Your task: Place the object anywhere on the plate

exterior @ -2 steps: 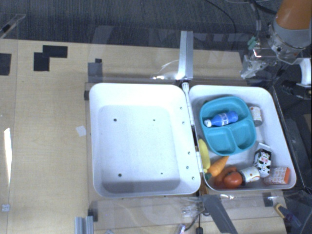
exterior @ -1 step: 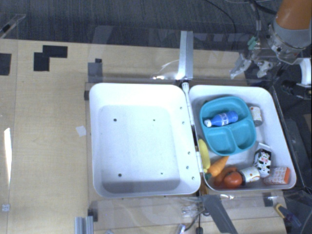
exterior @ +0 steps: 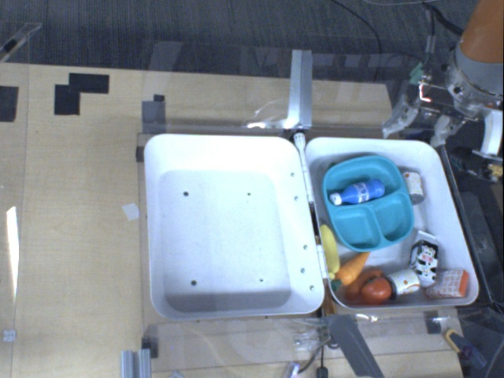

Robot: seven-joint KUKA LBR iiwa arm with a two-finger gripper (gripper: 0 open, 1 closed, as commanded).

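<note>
gripper [exterior: 419, 118]: above the far edge of the right bin [exterior: 445, 172], fingers spread, nothing between them. bottle [exterior: 357, 193]: blue, white cap, lying on its side in the far section of the blue plate [exterior: 394, 225]; judged already placed. nearby in the same bin: banana [exterior: 327, 248], carrot [exterior: 352, 267], tomato [exterior: 376, 289], small white cup [exterior: 406, 282], all near the plate's front rim. left bin [exterior: 220, 227]: bare. risk: the round bottle could roll if the plate is knocked by a descending arm.

arm [exterior: 480, 46] cut off at right edge, pincer [exterior: 417, 120] fingers blurred
</note>
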